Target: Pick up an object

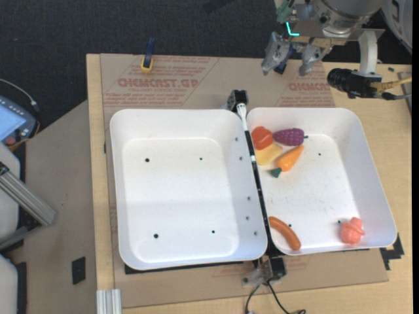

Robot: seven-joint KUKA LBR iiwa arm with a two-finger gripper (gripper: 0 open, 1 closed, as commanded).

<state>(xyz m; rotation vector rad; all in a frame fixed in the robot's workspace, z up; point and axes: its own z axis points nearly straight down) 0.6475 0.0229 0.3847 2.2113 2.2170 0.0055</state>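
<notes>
Hovering beyond the far rim of the right bin, the gripper has its jaws apart and empty, while the nearest cluster, purple grapes beside the carrot, lies nearer the camera, the carrot's long axis slanting.

A cardboard-covered counter printed with red lettering is surrounded by dark carpeted floor. A yellow-and-blue clamp is fixed at its far edge; aluminium rails are seen left.
</notes>
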